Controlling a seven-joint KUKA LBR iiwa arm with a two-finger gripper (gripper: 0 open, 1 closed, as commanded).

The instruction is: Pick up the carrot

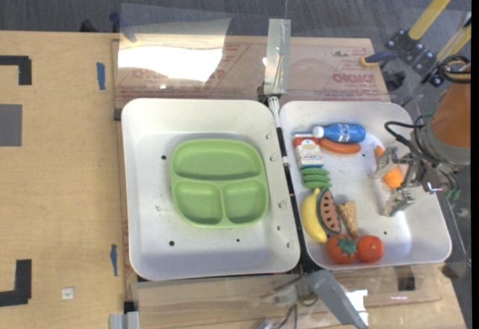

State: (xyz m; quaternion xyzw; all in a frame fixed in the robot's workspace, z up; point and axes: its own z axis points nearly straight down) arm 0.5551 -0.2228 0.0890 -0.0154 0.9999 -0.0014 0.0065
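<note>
Carrot (pixel 392 177) sits between the fingers (pixel 397 204) at the right bin's (pixel 430 241) right side; fingers closed on it.

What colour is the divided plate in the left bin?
Light green, three compartments: the moulded plastic plate, clearest in the camera view.

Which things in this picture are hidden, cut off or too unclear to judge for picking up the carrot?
- Carrot: an orange piece shows at the claw in the camera view; metal parts and cables cover much of it, so a firm hold cannot be judged.
- Arm: cut off by the right edge.
- Small box in the right bin: label too small to read.
</note>
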